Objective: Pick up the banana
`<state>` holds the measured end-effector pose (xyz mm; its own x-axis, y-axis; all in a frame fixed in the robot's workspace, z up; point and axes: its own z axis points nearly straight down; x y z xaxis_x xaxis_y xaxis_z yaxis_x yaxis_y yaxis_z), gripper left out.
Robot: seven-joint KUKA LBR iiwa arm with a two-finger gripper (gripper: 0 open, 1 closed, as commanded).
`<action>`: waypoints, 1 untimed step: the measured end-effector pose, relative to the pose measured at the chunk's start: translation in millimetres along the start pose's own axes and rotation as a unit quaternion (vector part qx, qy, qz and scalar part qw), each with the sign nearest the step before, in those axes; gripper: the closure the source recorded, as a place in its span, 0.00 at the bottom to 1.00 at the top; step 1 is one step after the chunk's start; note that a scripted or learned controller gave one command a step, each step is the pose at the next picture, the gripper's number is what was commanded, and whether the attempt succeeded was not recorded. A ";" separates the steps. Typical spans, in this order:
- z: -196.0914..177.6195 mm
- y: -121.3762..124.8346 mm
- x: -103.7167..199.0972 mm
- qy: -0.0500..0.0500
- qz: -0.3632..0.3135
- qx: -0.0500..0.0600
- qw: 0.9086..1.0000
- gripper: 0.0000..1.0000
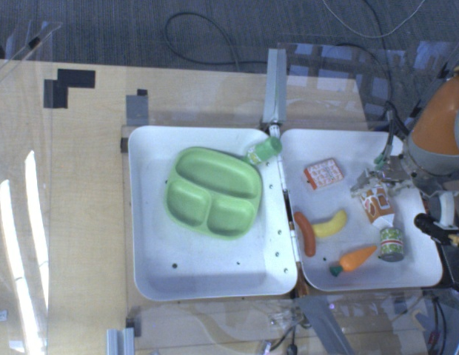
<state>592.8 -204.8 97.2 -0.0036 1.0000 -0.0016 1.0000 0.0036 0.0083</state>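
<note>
The yellow banana (329,224) lies in the right bin (348,148), near its middle, with one end close to a red sausage (305,234). My gripper (377,174) hangs over the right part of that bin, up and to the right of the banana and apart from it. It sits just above a small brown-and-white carton (376,203). The grey arm with its orange band (439,124) reaches in from the right edge.
In the right bin there are also a red-and-white packet (323,174), a carrot (355,259) and a small can (391,244). A green bottle (264,151) lies on the divider between the bins. The left bin (152,272) holds a green divided plate (212,191).
</note>
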 end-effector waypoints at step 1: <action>-13.0 3.0 0.6 -0.001 -0.002 -0.004 1.000 1.00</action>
<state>595.6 -204.2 110.2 -0.0071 1.0000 -0.0027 0.9998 0.0072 0.0162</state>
